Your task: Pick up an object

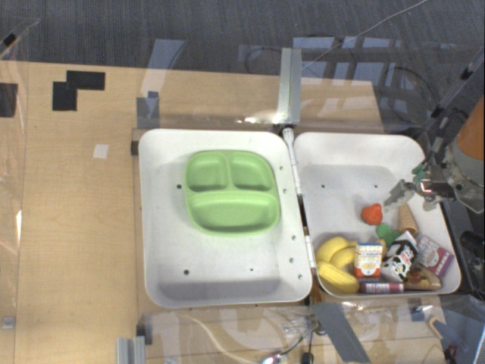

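My gripper [409, 185] hangs over the right side of the right bin [341, 158], open, with nothing between its fingers. Just below and left of it lie a red strawberry-like toy [371, 214] and a tan ice-cream cone [409, 218]. Along the bin's front edge are yellow bananas [337, 264], a small juice box [369, 260], a cow-patterned carton [398, 259], a pink packet [433, 256] and a marker [383, 287]. A small green piece [388, 232] lies beside the cone.
The left bin [163, 203] holds a green divided plate [231, 191]. A metal divider [297, 196] separates the bins. The back half of the right bin floor is bare. Cables run over the bench at the back right.
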Controlling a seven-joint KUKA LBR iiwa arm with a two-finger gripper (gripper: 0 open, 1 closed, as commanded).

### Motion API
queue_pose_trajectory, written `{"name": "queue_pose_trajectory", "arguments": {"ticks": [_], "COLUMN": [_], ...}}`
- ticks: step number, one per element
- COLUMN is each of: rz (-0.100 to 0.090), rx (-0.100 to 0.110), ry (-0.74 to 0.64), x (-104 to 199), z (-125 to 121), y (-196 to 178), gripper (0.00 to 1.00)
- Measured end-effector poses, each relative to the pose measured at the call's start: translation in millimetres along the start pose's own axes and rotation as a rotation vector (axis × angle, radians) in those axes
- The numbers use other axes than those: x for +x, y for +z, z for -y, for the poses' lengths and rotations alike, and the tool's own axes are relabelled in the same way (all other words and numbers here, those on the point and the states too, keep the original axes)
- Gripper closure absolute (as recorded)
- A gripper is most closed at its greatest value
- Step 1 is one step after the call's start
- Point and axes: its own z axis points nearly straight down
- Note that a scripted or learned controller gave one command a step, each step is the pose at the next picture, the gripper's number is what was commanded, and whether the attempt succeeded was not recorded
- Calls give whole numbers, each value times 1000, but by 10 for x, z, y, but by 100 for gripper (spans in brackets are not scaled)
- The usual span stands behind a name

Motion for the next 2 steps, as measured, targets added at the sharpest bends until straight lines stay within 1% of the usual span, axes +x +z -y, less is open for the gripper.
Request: {"name": "queue_pose_trajectory", "arguments": {"ticks": [1, 2], "rz": [5, 1], "rx": [-12, -4], "ry": [-304, -212], "x": [408, 533], "z": [-477, -803], "y": [1085, 905], "gripper": [0, 0]}}
